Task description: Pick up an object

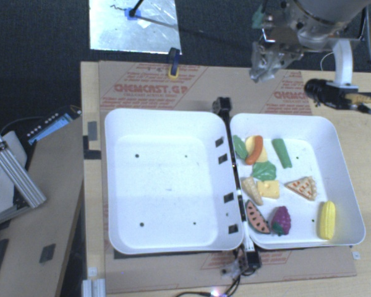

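Toy food pieces lie clustered in the right bin (pixel 340 147) — a corn cob (pixel 326 219) near its front right corner, a pizza slice (pixel 302 188) beside it toward the middle, a green pod (pixel 281 153) farther back, and a purple grape bunch (pixel 281 219) just beside a watermelon slice (pixel 256 218) along the front left. A carrot (pixel 254 153) and a yellow cheese block (pixel 269 189) sit nearer the divider. The left bin (pixel 167 184) lies alongside, touching the right one. The gripper (pixel 264 68) hangs above the cardboard sheet (pixel 151 85) behind the right bin, well apart from the toys — whether its fingers are spread or closed cannot be told, and nothing is seen between them.
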